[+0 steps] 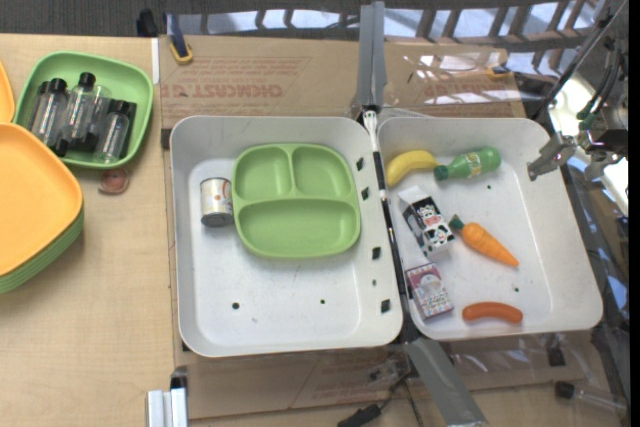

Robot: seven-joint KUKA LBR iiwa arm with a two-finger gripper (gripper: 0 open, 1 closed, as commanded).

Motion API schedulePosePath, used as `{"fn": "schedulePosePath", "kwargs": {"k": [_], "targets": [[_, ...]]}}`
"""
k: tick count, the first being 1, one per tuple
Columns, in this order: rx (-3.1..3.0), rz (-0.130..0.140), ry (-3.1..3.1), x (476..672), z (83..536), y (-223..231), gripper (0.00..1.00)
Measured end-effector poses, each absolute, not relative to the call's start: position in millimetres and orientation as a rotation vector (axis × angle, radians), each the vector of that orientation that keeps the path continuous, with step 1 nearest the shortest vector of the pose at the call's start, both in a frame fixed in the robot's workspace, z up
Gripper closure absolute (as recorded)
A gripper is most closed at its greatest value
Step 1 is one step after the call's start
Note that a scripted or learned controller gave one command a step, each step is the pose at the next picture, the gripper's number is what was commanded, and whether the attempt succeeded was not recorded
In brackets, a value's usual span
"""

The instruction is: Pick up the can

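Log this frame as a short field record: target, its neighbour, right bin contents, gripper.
target: can, lying on its side in the left bin
neighbour: green divided plate, just right of the can
right bin contents: banana, green bottle, milk carton, carrot, pink card, sausage
gripper: above the right bin's right edge, far from the can, holding nothing visible

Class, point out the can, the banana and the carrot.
can (215,202), camera view, on its curved side.
banana (410,164), camera view, on its middle.
carrot (489,244), camera view, on its orange body.
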State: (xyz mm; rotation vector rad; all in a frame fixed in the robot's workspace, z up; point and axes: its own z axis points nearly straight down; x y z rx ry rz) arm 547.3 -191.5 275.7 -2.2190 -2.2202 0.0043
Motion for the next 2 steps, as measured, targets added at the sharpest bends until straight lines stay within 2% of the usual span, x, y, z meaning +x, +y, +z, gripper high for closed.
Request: {"fn": "schedulePosePath", "kwargs": {"k": [1,2], "targets": [[-2.302,0.004,-2.135,541.4,186,-164,0.0],[-2.384,0.004,-2.042,514.1,146,-138,0.0]]}}
